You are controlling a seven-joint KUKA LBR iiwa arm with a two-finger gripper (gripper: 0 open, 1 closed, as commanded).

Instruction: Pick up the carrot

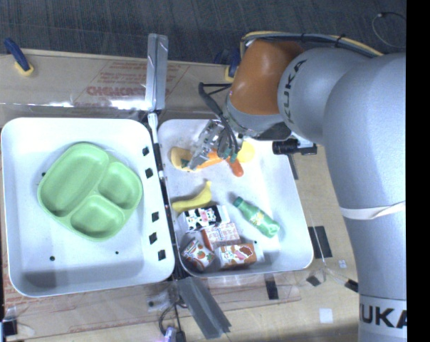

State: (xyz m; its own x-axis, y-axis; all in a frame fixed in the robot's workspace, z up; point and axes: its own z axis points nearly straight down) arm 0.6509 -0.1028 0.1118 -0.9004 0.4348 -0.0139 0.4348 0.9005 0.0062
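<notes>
The carrot [222, 160], orange with a redder tip toward the right, lies at a slant in the upper part of the right bin [286, 191]. My gripper [213, 148] hangs straight over it, reaching down from the orange-banded wrist [261, 77]. Its metal fingers [201, 155] stand on either side of the carrot's middle and are shut on it. Whether the carrot is off the bin floor cannot be told.
A yellow fruit [178, 155] sits left of the gripper and another yellow piece [248, 150] to its right. Below lie a banana [192, 198], a green bottle [256, 217] and several small cartons [218, 242]. The left bin [30, 262] holds a green divided plate [90, 189].
</notes>
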